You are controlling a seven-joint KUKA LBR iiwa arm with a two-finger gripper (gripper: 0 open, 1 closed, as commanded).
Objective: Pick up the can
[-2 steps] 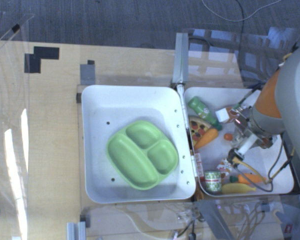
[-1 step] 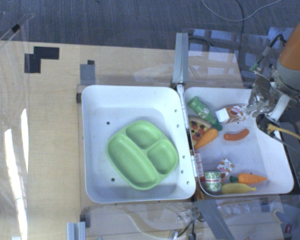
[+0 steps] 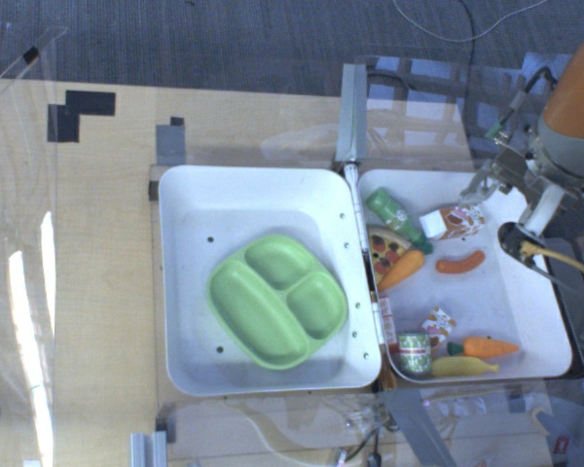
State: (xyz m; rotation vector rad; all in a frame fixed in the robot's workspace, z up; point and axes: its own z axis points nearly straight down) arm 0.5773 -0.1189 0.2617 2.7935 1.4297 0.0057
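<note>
The can [image 3: 414,352] is small, with a green label and a silvery top. It stands upright in the front left corner of the right bin [image 3: 526,295], against the bin wall. My gripper [image 3: 502,189] hangs over the back right part of that bin, above a white and red carton [image 3: 461,221]. It is well away from the can, and nothing shows in its grasp. The orange band [image 3: 576,95] of the arm is at the right edge.
Beside the can lie a yellow banana [image 3: 464,366], an orange carrot [image 3: 489,347] and a small packet [image 3: 436,322]. Farther back are a sausage [image 3: 460,262], a pizza slice [image 3: 387,248], another carrot [image 3: 401,269] and a green bottle [image 3: 393,210]. The left bin [image 3: 190,261] holds a green divided plate [image 3: 277,301].
</note>
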